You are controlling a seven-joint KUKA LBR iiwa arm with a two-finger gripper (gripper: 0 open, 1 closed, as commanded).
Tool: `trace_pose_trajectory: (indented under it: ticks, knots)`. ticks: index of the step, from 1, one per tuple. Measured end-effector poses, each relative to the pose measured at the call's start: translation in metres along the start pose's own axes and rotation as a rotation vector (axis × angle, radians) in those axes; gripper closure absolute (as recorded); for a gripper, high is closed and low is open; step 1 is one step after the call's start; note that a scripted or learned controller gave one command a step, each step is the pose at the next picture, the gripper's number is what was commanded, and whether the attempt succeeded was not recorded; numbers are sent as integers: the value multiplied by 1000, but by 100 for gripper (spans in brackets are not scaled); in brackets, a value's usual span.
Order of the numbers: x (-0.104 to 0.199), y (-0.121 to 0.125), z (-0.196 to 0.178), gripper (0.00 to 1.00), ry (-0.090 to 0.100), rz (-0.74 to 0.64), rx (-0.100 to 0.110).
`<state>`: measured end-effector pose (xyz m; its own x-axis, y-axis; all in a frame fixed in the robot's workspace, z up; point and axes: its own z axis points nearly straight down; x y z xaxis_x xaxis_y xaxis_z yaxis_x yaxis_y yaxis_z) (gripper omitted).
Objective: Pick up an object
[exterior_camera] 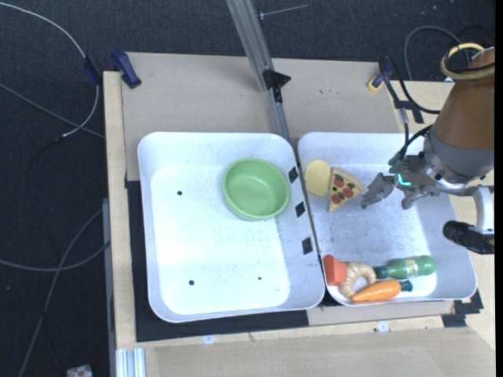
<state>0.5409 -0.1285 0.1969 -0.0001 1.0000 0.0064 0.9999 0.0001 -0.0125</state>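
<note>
Here the arm [465, 124] leans in over the right bin [369, 234], its orange band sitting above a grey wrist that hangs over that bin's far right part. From the wrist the tool [397, 192] points down and a little toward the middle of the right bin, and its two dark fingers [376, 192] stand spread wide apart, one reaching toward the divide between the bins and the other nearer the wrist, with nothing between them. A small teal light glows at the base of the fingers. Just beside the leading finger, toward the divide, a pizza slice toy [343, 188] lies flat on the right bin's floor, and touching it on the far side from the tool is a pale yellow rounded toy [317, 177]. Along the near wall of the right bin sits a cluster: a red block [335, 270] in the corner by the divide, a tan curled toy [360, 274] against it, an orange carrot [378, 290] at the very edge, and a green bottle [405, 268] lying on its side. Beyond the divide, in the left bin [189, 234], a green bowl [255, 188] sits upright near the far wall. Both bins rest on the wooden table [196, 93].
</note>
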Motion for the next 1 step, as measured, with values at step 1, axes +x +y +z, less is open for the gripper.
trace_pose_trajectory:
  ticks: [1]
  knots:
    - [0,1,-2,0,-1,0,-4]
